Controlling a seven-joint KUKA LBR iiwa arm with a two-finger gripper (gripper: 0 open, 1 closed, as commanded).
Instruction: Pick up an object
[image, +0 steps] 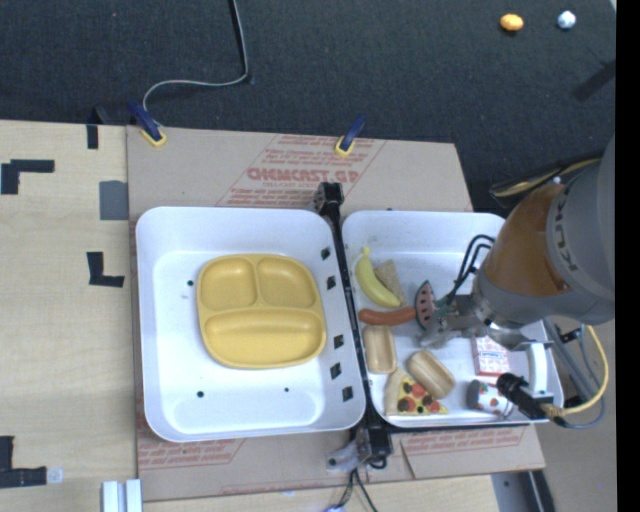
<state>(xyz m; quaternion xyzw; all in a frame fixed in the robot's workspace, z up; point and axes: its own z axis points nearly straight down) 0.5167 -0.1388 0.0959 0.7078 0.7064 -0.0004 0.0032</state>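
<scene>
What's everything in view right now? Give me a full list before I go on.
Divided plate: 1, yellow, left bin.
Banana: 1, yellow, right bin, upper left.
Hot dog sausage: 1, red-brown, below the banana.
Bread pieces: 2, tan, lower middle of right bin.
Pizza slice: 1, tan with toppings, bottom edge of right bin.
Watermelon slice: 1, red, beside the gripper.
Clamps: 2, yellow-blue, cardboard's top edge.
Arm: 1, grey and orange, over right bin.
Gripper: 1, dark, fingers unclear.

We see a thick grey arm (590, 240) with a broad orange band (525, 250) just above the dark metal claw (437, 322); a black cable (470, 262) loops beside it.
</scene>
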